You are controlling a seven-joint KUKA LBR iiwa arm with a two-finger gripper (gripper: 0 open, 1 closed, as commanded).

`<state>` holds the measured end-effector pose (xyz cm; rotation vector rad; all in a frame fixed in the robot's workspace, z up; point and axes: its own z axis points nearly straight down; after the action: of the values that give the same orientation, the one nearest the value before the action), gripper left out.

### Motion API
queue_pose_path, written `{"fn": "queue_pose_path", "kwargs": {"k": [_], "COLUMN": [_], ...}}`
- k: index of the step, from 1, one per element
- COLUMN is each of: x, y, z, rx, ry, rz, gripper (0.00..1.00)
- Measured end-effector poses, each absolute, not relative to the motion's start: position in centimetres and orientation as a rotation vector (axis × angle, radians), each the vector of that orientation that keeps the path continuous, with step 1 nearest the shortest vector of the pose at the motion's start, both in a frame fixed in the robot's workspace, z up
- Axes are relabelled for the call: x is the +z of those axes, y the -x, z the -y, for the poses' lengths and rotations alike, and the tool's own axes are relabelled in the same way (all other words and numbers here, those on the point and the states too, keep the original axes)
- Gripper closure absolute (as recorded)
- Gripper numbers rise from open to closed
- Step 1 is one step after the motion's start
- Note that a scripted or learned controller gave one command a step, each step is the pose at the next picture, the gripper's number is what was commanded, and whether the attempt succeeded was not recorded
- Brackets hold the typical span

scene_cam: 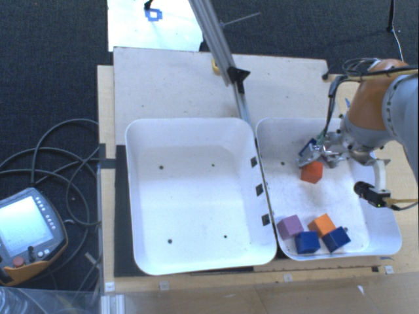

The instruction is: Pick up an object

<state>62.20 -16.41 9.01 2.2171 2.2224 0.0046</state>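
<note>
so your gripper (314, 154) is parked over the upper middle of the right bin (386, 241), and the red-orange block (312, 172) sits right under its tip, looks like touching or just about. honestly you can't tell from this angle whether the gripper is open or clamped on anything, the metal bits blur together, and nothing shows the block between them.

down at the near end of that same bin you've got a little cluster: a purple block (290, 226), an orange block (322, 224) beside it, and two blue blocks (307, 242) (336, 239) in front of those, all packed close together and well apart from the red-orange one.

the left bin (141, 175) sits right beside it, rims touching.
</note>
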Motion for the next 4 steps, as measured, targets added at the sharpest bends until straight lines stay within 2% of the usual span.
{"fn": "queue_pose_path", "kwargs": {"k": [1, 3, 4], "x": [10.4, 20.6, 20.6], "y": [-62.3, -64.1, -64.2], "z": [16.5, 15.7, 15.7], "rx": [0.007, 0.007, 0.003], "ry": [-2.211, -2.21, -2.213], "rz": [-2.223, -2.223, -2.224], "gripper": [1.0, 1.0, 1.0]}}
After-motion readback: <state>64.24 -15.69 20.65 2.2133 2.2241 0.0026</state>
